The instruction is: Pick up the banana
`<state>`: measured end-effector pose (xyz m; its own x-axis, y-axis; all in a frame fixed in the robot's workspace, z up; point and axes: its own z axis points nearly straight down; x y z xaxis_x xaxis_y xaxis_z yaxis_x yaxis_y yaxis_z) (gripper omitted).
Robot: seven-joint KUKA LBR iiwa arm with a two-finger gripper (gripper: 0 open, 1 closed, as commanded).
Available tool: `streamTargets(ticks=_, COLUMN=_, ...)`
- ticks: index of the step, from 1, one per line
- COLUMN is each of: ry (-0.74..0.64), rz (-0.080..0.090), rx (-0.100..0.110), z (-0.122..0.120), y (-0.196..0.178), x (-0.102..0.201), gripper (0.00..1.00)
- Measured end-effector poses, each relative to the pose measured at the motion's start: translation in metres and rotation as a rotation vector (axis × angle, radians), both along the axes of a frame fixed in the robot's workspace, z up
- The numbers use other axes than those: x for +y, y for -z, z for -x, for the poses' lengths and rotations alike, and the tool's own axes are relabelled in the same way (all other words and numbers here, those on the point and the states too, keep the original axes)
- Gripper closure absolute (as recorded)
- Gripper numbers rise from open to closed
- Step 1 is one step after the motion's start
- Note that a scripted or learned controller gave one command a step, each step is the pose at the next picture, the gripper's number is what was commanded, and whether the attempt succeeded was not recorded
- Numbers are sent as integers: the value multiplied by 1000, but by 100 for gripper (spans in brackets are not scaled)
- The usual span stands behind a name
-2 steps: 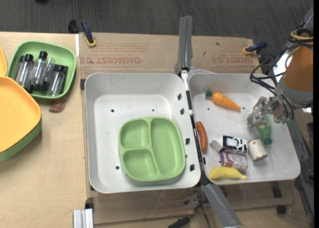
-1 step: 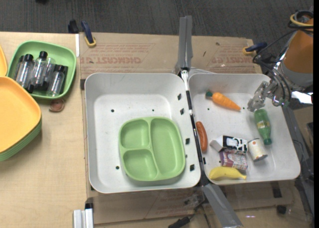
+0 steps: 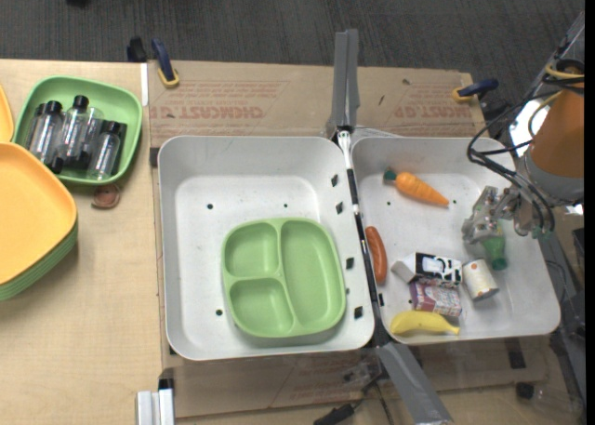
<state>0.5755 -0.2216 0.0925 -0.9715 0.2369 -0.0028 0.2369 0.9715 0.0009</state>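
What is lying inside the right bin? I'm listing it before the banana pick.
Right bin: banana, carrot, sausage, small packets, white cup. The hand covers most of a green item.

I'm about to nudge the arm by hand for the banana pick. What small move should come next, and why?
Probably shift the gripper toward the near edge of the right bin and a little left, until it hangs over the banana. The gripper sits near a green object, well short of the banana, which lies at the bin's front edge beside a purple packet.
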Motion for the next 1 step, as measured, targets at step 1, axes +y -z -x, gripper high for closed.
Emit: streamTargets(ticks=1, ry=206, rz=0, rx=-2, z=-9, y=-7, x=0, gripper=100)
